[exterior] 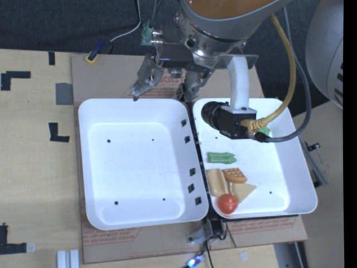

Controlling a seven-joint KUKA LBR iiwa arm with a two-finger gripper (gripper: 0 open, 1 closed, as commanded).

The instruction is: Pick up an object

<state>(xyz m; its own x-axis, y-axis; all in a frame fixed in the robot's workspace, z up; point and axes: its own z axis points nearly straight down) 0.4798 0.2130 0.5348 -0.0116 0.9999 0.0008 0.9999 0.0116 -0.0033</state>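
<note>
My gripper (160, 94) hangs over the far rim of the left bin (134, 166), near the divide between the two bins. Its two fingers (139, 85) stand wide apart and open, with nothing between them. In the right bin (281, 166) lie a green ridged piece (221, 158), a small waffle (235, 176), a pale bread-like piece (215, 182), a yellow wedge (246, 191) and a red ball (227, 204). All of these sit near that bin's front left, well away from the gripper.
A black cylinder (222, 119) with a yellow hose hangs from the arm over the back of the right bin. Black clips (193, 172) line the seam between the bins. Cardboard (100, 77) lies under both bins, with cables behind.
</note>
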